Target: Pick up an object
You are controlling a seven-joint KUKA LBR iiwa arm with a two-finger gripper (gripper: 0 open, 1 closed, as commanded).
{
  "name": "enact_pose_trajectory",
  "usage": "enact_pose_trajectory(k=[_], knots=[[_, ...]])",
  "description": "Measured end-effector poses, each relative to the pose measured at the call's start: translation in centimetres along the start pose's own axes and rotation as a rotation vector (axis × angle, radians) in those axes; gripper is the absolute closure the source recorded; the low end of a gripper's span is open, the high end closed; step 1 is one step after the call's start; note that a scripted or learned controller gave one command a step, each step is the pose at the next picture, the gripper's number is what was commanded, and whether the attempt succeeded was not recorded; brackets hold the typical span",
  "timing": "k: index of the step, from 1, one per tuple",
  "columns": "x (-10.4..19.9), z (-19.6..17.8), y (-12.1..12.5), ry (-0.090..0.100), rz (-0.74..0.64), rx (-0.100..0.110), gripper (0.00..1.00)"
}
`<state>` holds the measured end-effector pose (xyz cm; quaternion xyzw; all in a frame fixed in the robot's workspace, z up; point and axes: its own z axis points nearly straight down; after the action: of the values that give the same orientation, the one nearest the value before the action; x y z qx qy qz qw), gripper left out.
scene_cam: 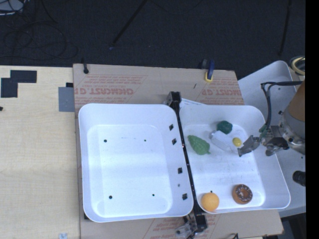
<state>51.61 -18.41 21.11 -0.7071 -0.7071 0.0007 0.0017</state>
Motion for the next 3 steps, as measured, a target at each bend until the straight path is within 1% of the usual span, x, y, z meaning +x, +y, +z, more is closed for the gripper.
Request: enact_pose_trajectory(k=[1, 2, 3], knots=[[-2.5, -7.0, 0.7, -0.004, 0.000, -0.007, 0.00], [-2.8, 4.5, 0.5, 0.002, 0.000, 0.007, 0.00], [-3.1, -0.8, -0.8, -0.002, 0.005, -0.004, 0.00]])
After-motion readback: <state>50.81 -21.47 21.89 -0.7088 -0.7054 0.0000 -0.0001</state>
